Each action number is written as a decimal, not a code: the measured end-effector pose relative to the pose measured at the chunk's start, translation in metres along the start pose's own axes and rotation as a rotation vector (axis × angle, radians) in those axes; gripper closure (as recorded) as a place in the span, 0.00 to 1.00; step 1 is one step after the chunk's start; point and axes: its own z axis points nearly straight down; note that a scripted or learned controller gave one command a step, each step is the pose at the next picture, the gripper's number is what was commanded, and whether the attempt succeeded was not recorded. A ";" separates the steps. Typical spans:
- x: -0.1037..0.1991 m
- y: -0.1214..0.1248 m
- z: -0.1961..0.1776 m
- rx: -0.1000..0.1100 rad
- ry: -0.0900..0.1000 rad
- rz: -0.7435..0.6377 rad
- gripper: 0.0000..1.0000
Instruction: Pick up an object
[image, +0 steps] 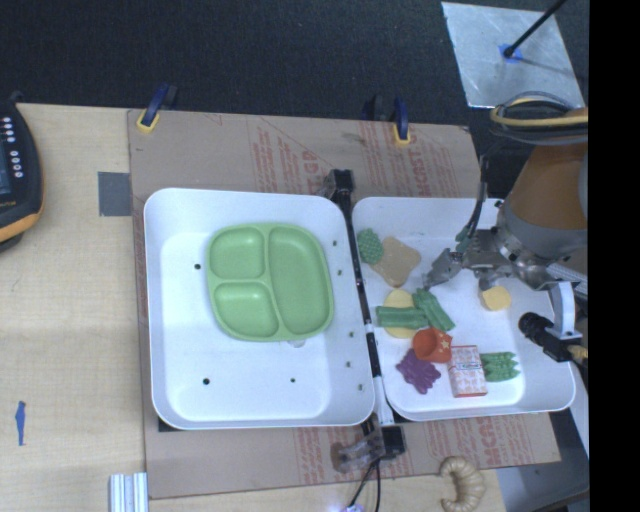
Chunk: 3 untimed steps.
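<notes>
The right bin (540, 395) holds several toy foods: a tan bread slice (399, 261), a green pickle (369, 243), a yellow piece (398, 298), a long green pod (400, 319), a second green piece (434, 310), a red fruit (432, 344), purple grapes (418, 372), a red-and-white carton (467, 371), a green vegetable (500, 365) and a yellow cheese chunk (495, 298). My gripper (446, 267) hangs over the middle of this bin, just above and right of the green pieces. It is open and nothing sits between its fingers.
The left bin (180, 390) carries a green divided plate (270, 281). A black clip (342, 183) sits where the two bins meet at the back. A handheld controller (15, 170) lies at the far left of the bench.
</notes>
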 end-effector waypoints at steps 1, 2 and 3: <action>0.007 -0.012 0.067 -0.001 0.003 -0.004 0.00; 0.005 -0.014 0.057 0.005 0.001 -0.005 1.00; 0.100 -0.012 -0.037 -0.002 0.005 -0.012 1.00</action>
